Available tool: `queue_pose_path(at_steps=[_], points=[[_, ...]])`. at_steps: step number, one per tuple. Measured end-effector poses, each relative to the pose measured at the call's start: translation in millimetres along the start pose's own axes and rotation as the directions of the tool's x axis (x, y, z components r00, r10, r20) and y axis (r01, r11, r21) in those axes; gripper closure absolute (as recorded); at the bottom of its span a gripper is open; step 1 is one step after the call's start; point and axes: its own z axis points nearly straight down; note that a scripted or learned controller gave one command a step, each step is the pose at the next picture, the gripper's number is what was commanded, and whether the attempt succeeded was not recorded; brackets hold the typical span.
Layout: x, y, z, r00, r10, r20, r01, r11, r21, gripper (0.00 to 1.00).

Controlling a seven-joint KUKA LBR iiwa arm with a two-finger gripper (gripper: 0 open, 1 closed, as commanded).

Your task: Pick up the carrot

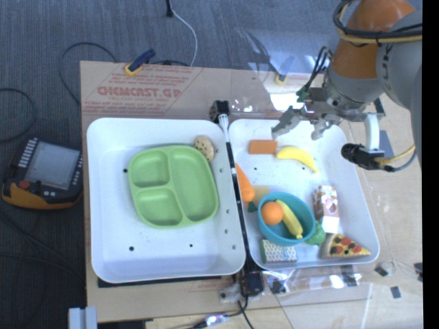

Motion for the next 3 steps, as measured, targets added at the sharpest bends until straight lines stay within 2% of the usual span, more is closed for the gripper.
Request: queue_pose_path(at_steps=[1, 2, 3], points=[[7.7, -43.4, 138.9, 0.996, 0.088, 0.001, -0.088, 0.996, -0.005, 0.00], [5.2, -100.7, 142.2, 0.958, 0.288, -0.004, -0.288, 0.957, -0.026, 0.00], [3.3, -141.6, 140.5, 0.838, 0.546, -0.011, -0.546, 0.837, -0.030, 0.00]])
